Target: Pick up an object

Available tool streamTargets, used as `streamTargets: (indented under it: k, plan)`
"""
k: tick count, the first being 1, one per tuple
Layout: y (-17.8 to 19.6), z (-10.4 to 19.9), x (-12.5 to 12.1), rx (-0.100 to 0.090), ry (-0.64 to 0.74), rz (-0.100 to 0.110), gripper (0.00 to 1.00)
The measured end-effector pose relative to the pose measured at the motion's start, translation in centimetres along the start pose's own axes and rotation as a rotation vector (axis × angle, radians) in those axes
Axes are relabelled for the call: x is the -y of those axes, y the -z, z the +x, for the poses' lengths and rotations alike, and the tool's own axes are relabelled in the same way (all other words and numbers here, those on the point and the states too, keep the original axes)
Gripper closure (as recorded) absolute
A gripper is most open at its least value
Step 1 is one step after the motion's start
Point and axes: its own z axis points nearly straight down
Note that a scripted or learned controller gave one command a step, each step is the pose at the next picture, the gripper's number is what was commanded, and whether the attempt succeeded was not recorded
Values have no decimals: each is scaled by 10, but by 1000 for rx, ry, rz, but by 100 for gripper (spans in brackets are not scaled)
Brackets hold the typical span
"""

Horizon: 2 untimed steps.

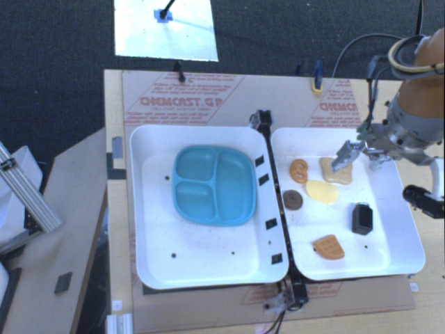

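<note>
Worktop (208, 92): brown board printed with red lettering, carrying two shallow white bins side by side.

Left bin (149, 186): holds one blue divided plate (213, 185) with three compartments, lying flat near the bin's centre.

Right bin (396, 242): holds six small items.
- Tan toast-like piece (338, 172), at 12 o'clock of the group, directly under the end effector.
- Orange pretzel-like piece (299, 170), at 9 o'clock of the toast piece, near the divider.
- Pale yellow oval piece (322, 191), just beside the toast piece at its 7 o'clock.
- Dark brown round disc (293, 200), at 8 o'clock of the yellow piece, close to the divider.
- Black block (362, 218), at 4 o'clock of the yellow piece, apart from the others.
- Orange-brown bread-like piece (329, 247), at 6 o'clock of the group, near the front wall.

Arm: enters from 3 o'clock, grey with orange band.

End effector (342, 161): low over the toast piece's upper edge; whether it is spread or pressed together cannot be told, and no item is visibly between its parts.
</note>
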Motion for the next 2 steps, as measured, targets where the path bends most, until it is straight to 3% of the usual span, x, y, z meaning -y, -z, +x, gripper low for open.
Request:
streamTargets:
  k: [1, 2]
  plan:
    - [6, 0, -2, 2, 2, -11, 0]
    - [-55, 5, -3, 1, 0, -8, 0]
